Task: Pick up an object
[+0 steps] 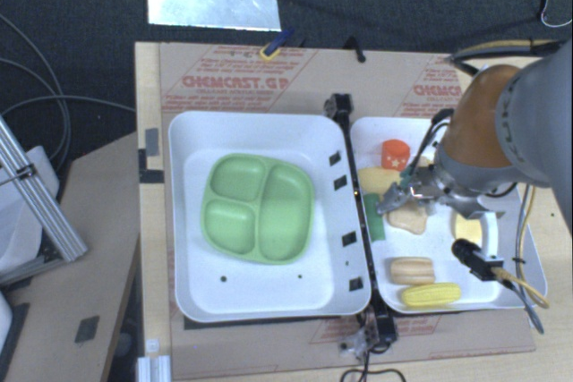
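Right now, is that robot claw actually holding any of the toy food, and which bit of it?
It cannot be told. The gripper sits low in the right bin, right against a pale food piece, but no item visibly sits within its grasp.

The arm (501,134) runs off the picture's right edge and hides much of the right bin (376,131). Beneath the hand (400,195), a pale food piece (410,219) is partly hidden.
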Available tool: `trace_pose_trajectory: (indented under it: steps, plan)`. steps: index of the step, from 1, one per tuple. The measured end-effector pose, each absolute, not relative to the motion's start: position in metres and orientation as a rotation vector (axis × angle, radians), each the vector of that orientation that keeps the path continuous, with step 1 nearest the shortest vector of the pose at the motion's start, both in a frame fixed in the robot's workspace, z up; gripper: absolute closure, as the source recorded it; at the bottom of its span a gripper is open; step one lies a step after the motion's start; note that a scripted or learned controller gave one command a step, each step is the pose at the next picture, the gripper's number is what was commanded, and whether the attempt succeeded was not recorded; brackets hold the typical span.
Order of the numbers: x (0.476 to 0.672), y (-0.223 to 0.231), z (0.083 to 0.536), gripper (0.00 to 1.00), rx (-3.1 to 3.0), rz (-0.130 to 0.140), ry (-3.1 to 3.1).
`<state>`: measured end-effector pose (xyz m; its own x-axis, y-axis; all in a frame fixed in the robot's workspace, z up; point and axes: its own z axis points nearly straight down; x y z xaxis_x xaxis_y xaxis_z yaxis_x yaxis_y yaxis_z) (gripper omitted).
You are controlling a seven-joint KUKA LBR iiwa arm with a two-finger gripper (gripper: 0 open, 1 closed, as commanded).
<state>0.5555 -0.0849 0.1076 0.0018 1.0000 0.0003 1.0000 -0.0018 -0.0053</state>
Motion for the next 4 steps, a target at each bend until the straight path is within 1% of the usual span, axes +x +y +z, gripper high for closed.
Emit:
trace_pose_trajectory:
  steps: [1,2,3,4]
  plan:
    - [0.602,-0.055,0.21,0.0,-2.219,-0.014,-2.238]
    - [0.527,-0.086,0.119,0.0,-2.22,0.01,-2.211]
    - [0.605,-0.163,0.229,0.0,-2.236,-0.01,-2.233]
    - [0.609,-0.136,0.08,0.0,-2.217,-0.001,-2.23]
